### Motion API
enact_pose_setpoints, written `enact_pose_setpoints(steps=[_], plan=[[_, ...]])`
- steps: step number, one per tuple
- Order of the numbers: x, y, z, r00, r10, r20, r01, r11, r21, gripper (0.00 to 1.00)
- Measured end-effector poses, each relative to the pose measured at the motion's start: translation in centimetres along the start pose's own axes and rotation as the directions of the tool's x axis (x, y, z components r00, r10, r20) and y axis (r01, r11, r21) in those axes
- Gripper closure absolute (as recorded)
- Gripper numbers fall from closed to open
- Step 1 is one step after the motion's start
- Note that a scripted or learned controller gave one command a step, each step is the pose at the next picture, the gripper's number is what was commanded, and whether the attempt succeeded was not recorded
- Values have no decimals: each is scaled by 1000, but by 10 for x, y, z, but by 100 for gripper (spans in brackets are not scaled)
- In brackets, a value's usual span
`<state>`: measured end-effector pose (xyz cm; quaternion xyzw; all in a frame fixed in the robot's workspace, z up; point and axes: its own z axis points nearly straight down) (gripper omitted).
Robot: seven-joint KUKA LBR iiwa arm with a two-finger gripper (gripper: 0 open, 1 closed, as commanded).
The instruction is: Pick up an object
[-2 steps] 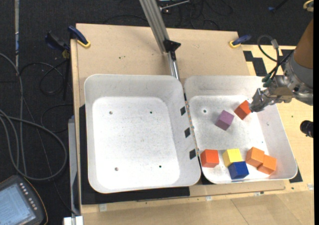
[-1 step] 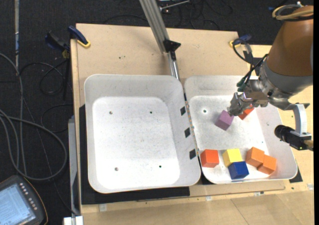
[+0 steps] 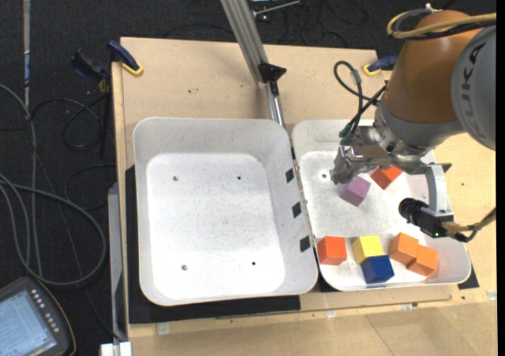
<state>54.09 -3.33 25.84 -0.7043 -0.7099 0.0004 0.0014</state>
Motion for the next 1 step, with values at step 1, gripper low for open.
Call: enact_pose_setpoints(steps=[1], plan=[[56,-9,10,1000,-1,-1,1,1000,-1,100]])
